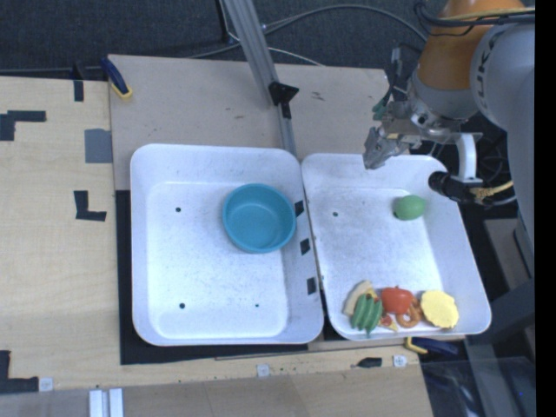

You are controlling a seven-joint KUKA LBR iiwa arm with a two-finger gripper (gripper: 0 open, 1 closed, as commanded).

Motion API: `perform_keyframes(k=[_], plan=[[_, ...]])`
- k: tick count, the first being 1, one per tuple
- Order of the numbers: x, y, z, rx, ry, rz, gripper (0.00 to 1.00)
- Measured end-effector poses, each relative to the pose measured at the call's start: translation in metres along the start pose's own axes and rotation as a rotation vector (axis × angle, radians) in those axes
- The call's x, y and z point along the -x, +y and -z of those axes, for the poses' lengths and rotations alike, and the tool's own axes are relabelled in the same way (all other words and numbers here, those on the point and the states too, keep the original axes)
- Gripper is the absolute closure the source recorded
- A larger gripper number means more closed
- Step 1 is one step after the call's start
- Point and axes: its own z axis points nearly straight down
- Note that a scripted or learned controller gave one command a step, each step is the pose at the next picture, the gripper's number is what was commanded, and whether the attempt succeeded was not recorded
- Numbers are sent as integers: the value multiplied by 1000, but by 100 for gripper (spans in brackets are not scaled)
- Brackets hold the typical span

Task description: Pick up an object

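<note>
Currently the grey two-finger gripper (379,155) hangs over the far rim of the right white bin (365,233), and whether its jaws are parted or closed cannot be told. Nearest it lies a small round green object (409,207), apart from it, while a cluster of green, red, orange and yellow toy pieces (398,307), hard to identify singly, crowds the near right corner. A round blue bowl (258,218) sits in the left white bin (165,241).

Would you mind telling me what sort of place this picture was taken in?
Most likely a robotics lab's pick-and-place test bench. Two shallow white bins sit side by side on a taped work surface, a grey and orange robot arm reaches over them, and toy food serves as practice items.
</note>
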Motion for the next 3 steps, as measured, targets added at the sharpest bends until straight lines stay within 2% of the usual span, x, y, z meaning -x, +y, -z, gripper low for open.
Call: perform_keyframes(k=[2, 3], plan=[[-111, 10, -1, 0, 0, 1, 100], [-162, -2, 8, 1, 1, 1, 100]])
